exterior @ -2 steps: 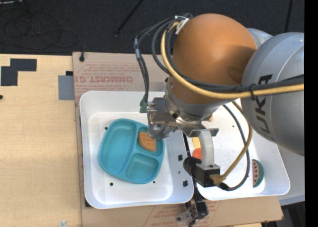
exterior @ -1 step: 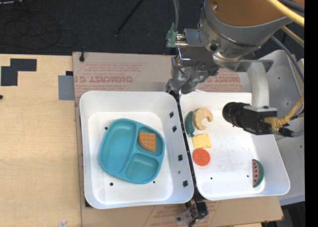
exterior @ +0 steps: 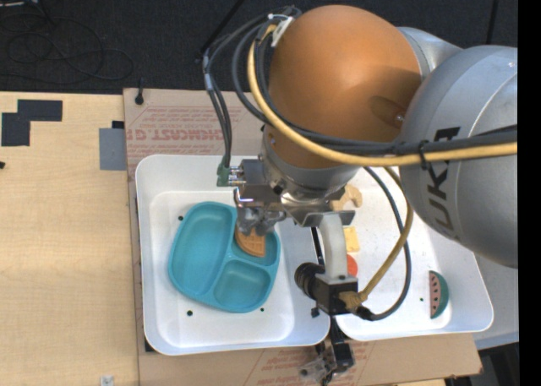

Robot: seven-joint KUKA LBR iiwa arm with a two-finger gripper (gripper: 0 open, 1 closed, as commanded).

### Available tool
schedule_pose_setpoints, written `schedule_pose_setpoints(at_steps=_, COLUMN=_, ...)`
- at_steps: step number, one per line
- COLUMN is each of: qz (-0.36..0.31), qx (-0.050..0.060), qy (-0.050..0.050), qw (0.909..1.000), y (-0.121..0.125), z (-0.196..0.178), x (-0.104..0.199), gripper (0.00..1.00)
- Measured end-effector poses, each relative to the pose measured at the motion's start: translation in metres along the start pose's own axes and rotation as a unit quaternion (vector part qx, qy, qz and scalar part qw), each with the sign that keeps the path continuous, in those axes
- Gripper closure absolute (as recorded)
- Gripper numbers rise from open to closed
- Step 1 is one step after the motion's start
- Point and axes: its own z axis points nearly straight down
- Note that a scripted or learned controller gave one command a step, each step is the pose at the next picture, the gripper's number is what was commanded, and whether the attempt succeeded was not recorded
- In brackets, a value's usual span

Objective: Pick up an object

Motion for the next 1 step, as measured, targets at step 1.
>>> schedule_pose_setpoints(at_steps=1, qz=0.002, qx=-0.002, qy=0.001, qw=1.0, y=0.0024, z=0.1091, x=-0.0108, gripper=1.0)
